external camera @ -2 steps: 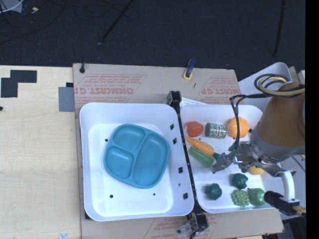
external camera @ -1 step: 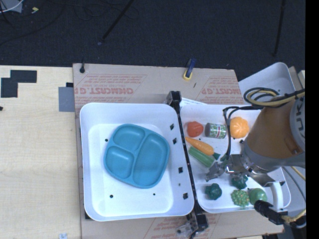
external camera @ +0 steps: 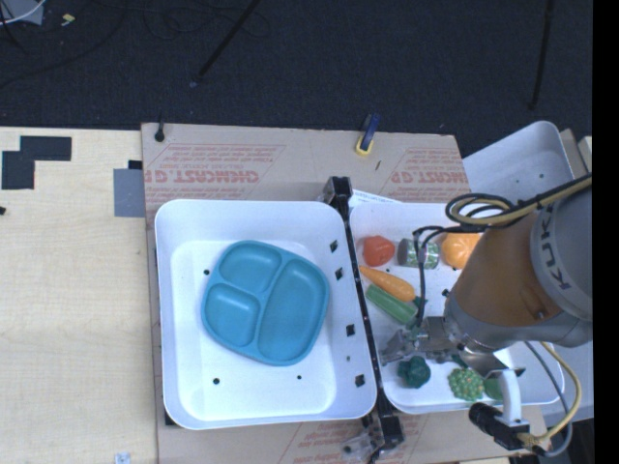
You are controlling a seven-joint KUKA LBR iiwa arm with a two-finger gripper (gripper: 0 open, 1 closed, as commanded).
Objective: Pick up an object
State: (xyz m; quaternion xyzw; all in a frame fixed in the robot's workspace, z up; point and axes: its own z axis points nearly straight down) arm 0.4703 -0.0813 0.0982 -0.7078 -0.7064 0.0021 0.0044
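- Fingers of my gripper hang low in the right bin; I cannot tell if they are apart or closed.
- Dark green toy lies just beside them, with carrot and green vegetable near.
- Blue plate rests in the left bin.

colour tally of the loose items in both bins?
Blue: 1, divided plate in the left bin
Red: 1, tomato
Orange: 2, carrot, round fruit
Green: 3, cucumber, dark broccoli, light grapes
Grey-green: 1, can
Total: 8; the arm may hide more in the right bin.
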